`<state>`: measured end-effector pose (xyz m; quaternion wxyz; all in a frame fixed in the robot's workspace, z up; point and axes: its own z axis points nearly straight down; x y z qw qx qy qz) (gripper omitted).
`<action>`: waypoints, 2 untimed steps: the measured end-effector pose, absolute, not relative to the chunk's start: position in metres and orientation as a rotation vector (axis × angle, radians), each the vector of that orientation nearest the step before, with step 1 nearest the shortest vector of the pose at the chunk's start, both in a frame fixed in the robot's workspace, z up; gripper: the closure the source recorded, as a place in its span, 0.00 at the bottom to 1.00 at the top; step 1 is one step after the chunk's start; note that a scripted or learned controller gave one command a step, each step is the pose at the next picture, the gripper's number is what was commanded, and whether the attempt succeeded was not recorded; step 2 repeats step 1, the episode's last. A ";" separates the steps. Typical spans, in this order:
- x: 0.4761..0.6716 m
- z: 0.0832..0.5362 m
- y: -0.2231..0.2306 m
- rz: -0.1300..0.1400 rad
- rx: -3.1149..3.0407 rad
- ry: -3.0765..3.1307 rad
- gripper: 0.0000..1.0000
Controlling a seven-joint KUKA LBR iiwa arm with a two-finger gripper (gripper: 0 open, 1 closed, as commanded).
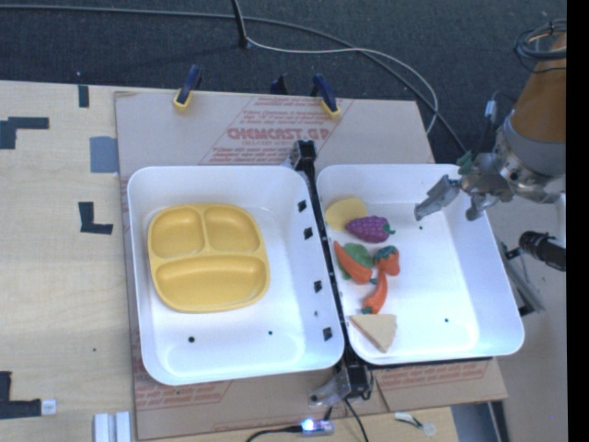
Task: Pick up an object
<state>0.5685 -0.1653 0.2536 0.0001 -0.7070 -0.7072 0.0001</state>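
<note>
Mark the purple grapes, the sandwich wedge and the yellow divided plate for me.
purple grapes (368, 228), camera view, middle of the bunch.
sandwich wedge (375, 330), camera view, centre of its tan top face.
yellow divided plate (210, 280), camera view, floor of its large compartment.

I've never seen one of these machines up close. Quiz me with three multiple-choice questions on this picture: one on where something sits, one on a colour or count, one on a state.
1. Where does the divided plate lie?
A. left bin
B. right bin
C. on the cardboard

2. What colour are the toy grapes?
A. green
B. purple
C. blue

3. What is the gripper doing?
A. lifting the grapes
B. resting on the plate
C. hanging over the right bin, nothing between its jaws

Answers:
1 A: the yellow plate fills much of the left bin.
2 B: the cluster is purple.
3 C: the jaws stand apart, right of the toy food.
</note>
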 end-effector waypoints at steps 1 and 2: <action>0.576 0.307 -0.138 -0.005 -2.165 -2.281 0.00; 0.576 0.307 -0.138 -0.005 -2.165 -2.281 0.00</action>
